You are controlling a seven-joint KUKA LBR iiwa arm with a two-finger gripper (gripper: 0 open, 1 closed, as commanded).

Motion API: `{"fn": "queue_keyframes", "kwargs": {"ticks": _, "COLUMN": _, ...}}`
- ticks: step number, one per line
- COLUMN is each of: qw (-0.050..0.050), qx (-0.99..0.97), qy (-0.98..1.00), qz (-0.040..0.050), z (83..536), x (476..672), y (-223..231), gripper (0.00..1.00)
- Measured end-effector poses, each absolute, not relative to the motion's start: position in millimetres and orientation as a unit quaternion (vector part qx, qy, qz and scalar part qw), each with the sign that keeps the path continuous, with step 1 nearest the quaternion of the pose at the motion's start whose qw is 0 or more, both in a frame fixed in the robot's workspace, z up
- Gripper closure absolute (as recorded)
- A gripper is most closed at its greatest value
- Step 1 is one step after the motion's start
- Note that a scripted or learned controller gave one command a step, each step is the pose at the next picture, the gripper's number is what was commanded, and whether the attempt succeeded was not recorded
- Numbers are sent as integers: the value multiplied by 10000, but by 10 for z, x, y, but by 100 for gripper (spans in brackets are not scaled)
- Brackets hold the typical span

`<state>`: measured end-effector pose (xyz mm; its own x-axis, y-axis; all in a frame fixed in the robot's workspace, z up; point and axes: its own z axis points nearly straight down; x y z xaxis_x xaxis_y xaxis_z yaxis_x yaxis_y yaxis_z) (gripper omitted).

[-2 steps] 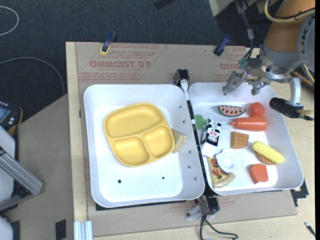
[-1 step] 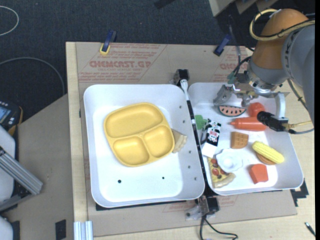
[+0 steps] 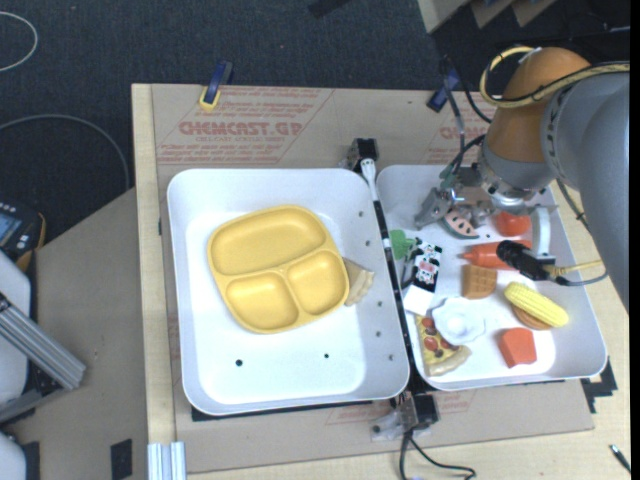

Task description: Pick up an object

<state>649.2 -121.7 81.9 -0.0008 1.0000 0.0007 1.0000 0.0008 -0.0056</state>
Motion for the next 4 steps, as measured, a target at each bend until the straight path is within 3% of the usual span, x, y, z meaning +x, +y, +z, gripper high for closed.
{"fn": "queue_keyframes", "kwargs": {"ticks": 1, "qw": -5, "qx": -7067, "qy": -7075, "qz": -4, "z": 961, "x": 6510, "y": -1216, "gripper": 100}}
{"fn": "queue_keyframes", "kwargs": {"ticks": 4, "qw": -34, "qx": -7066, "qy": -7076, "qz": -23, "z": 2286, "x": 6597, "y": -1201, "gripper": 100}}
